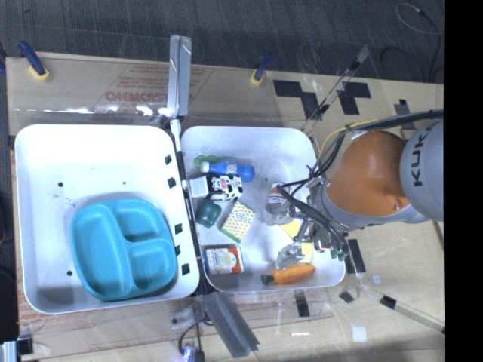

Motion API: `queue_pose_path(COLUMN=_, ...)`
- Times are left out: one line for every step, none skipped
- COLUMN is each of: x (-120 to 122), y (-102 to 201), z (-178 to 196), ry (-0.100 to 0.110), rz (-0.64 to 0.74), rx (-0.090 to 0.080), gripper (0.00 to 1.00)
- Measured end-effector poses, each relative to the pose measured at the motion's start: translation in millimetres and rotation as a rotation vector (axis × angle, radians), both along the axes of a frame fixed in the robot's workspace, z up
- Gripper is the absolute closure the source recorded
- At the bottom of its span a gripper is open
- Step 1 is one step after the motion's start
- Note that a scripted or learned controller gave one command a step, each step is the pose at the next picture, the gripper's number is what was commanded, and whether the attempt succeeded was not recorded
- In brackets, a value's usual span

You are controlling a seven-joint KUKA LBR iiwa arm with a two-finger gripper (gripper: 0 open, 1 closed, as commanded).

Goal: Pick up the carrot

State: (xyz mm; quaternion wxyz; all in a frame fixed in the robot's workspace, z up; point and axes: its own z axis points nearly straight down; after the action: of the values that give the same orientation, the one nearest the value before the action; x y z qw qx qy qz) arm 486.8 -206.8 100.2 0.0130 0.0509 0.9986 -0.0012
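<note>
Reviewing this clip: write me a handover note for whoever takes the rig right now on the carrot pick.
Pincer: low in the right bin, directly above the carrot; whether it is open or shut cannot be told.
Carrot: lying flat against the right bin's near wall, green end pointing left, next to a small orange carton.
Left bin: holds a blue divided tray.
Done: arm brought over the carrot.
Left: confirm a grip, then lift the carrot.
</note>
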Motion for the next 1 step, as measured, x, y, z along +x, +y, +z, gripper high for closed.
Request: queue_pose_path(x=-1.2, y=0.3, z=8.6, ry=0.005, rz=0.004, rx=-0.001, gripper=1.0)
